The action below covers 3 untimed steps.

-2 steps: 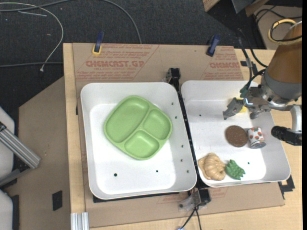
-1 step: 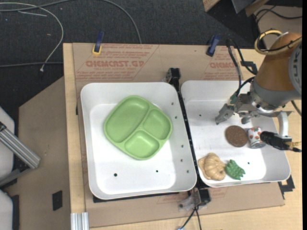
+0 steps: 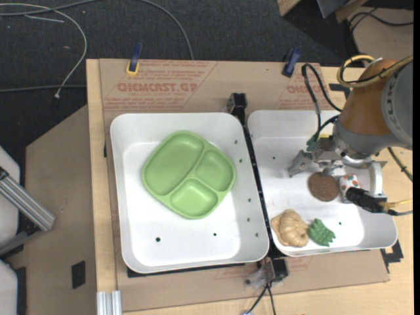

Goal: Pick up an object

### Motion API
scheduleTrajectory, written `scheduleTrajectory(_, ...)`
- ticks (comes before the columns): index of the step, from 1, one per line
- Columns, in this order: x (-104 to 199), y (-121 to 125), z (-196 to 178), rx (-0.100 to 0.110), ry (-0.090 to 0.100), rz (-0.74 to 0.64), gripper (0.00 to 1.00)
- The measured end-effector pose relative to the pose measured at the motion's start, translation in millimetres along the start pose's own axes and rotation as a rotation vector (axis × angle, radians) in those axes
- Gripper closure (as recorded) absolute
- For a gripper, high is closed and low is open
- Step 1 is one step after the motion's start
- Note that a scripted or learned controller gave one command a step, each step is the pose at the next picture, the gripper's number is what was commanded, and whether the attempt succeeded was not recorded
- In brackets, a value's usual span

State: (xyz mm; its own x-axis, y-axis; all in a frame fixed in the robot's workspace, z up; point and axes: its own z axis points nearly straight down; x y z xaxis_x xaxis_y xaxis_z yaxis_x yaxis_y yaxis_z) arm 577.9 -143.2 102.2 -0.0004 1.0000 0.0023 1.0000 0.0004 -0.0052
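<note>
My gripper (image 3: 319,171) hangs over the middle of the right bin (image 3: 275,136), reaching in from the right, and looks open, with one grey finger (image 3: 297,166) splayed to the left. A brown round disc (image 3: 323,187) lies right under it, close to the fingers; nothing shows it being gripped. A tan squash-shaped toy (image 3: 291,228) and a green leafy toy (image 3: 321,232) lie side by side at the bin's front edge.
The left bin (image 3: 125,176) holds a green divided plate (image 3: 189,174) near its middle. A black divider strip (image 3: 252,169) runs between the bins. Blue clamps (image 3: 135,56) hold the cardboard at the back.
</note>
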Motion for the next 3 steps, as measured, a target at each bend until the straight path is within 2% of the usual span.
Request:
scheduleTrajectory(1, -0.1, 1.2, -13.8, -0.005, -0.001, 0.0, 1.0)
scheduleTrajectory(3, 1.7, 0.4, -104.0, -0.011, -0.004, -0.001, 1.0)
